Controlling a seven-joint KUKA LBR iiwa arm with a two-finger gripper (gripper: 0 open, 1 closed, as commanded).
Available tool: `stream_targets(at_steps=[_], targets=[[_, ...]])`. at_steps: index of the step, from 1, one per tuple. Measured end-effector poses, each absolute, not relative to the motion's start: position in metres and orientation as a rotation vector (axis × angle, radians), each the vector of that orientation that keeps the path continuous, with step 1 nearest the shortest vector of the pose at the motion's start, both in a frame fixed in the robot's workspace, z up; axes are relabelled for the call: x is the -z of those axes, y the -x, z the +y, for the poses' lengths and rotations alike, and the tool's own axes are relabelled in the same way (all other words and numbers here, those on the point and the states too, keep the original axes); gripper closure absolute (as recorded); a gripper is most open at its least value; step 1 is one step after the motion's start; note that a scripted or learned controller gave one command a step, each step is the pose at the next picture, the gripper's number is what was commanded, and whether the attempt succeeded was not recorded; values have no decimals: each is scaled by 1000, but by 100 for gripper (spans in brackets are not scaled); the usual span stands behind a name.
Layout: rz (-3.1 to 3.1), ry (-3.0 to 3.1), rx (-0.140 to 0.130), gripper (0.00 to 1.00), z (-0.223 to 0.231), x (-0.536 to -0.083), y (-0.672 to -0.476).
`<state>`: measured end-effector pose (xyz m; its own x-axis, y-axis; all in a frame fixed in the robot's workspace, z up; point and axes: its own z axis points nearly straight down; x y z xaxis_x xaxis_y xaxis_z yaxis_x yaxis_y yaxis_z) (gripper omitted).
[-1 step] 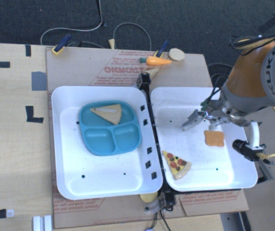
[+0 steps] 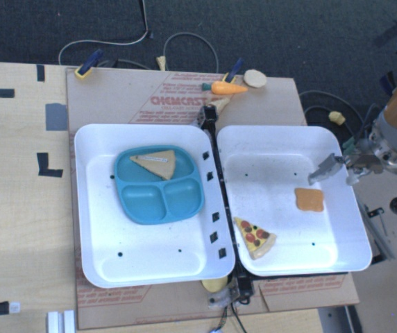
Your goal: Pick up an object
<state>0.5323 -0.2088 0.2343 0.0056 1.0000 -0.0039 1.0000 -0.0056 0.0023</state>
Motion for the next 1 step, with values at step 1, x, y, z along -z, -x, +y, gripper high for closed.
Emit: stream_targets(at_steps=[1], targets=[[2224,-2224,6,0,-220,-152,-548]])
